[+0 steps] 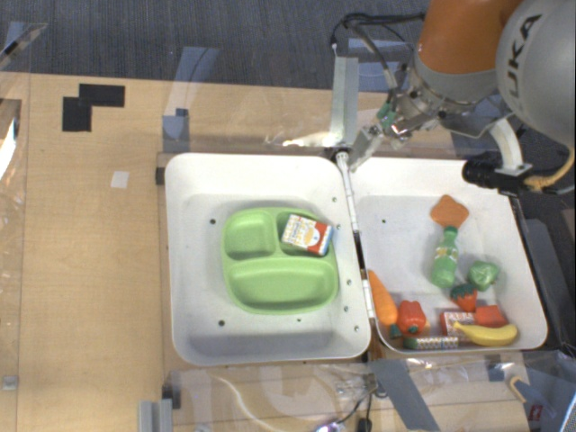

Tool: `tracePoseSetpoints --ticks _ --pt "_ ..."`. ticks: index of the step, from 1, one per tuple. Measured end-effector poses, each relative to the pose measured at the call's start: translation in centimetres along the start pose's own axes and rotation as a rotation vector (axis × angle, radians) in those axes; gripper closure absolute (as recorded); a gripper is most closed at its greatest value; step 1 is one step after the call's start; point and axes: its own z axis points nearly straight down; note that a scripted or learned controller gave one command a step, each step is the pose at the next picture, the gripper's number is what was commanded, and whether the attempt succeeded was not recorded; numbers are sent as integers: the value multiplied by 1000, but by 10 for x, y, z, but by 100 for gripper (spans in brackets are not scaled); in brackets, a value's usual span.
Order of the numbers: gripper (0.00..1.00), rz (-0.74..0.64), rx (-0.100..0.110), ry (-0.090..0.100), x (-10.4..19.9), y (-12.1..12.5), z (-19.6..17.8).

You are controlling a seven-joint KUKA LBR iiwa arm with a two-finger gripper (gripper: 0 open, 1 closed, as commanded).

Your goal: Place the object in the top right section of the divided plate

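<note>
- Green is the divided plate (279,286), which sits in the left bin (193,331); it has one long section toward the near side and two smaller ones toward the far side.
- A small carton (306,234), white with red and yellow print, lies tilted in the plate's top right section, one corner reaching toward the plate's right rim. I take this carton to be the object named in the task.
- Judged from how things lie, the placing itself looks done: the carton rests inside the right compartment and nothing touches it.
- The gripper (396,120) hangs above the far edge of the bins, near the divider between them and well apart from the carton. Its end is small and cluttered by cables, so I cannot tell how it is set; nothing is seen in it.
- What seems left is only for the arm (468,25) to clear away, and perhaps a check that the carton lies wholly within the section.
- The right bin (396,196) holds toy food: a carrot (383,300), a banana (486,333), a green bottle (445,259), an orange piece (449,211) and several smaller items, none on the wooden surface (81,268).
</note>
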Motion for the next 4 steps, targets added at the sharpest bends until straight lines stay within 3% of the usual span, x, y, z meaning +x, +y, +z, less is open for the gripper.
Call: tracePoseSetpoints --ticks 1,2,3,4 --pt "0 -411 4 4 67 -80 120" --pt "100 -410 -3 1 67 -78 108" --pt "100 -496 2 1 -7 -92 111" --pt "100 -600 1 0 -62 -103 114"
